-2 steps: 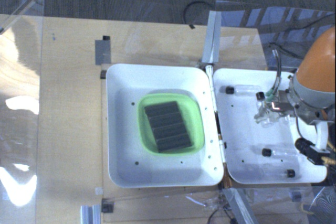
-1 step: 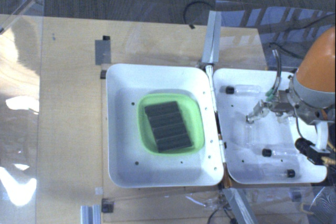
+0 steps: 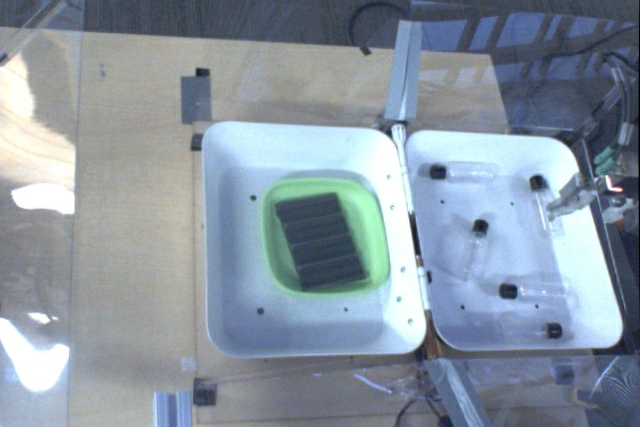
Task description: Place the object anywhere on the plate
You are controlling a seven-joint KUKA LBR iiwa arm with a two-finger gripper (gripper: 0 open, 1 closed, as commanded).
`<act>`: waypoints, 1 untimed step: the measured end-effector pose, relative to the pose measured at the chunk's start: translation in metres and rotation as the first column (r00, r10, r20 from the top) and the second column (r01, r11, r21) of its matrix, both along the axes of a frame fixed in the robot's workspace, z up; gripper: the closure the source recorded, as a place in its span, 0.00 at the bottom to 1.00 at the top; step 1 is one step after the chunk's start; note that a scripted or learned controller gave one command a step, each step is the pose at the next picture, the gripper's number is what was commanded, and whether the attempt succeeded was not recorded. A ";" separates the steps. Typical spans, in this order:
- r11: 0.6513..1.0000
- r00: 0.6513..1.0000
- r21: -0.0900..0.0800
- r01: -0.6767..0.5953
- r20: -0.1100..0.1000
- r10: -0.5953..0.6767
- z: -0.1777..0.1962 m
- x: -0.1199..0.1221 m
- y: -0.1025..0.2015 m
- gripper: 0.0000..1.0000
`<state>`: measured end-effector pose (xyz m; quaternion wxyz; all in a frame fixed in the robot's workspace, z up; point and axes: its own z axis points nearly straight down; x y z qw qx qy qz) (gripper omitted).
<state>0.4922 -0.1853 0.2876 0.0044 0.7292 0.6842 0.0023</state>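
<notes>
A light-green square plate [image 3: 273, 223] sits in the middle of the left white bin [image 3: 225, 215]. A dark grey ridged block [image 3: 320, 241] lies flat on the plate, turned slightly askew. My gripper [image 3: 570, 198] hangs at the right edge of the right bin [image 3: 590, 315], far from the plate, beside a clear black-capped vial [image 3: 545, 203]. Whether anything sits in the gripper is hidden at this size.
Several clear vials with black caps lie scattered in the right bin, such as one near the back [image 3: 462, 172], one in the middle [image 3: 477, 247] and one at the front [image 3: 533, 292]. A metal post [image 3: 403, 75] stands behind the seam between the bins.
</notes>
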 end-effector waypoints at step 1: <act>0.999 0.999 -0.001 0.054 0.001 -0.054 0.073 -0.003 -0.018 0.00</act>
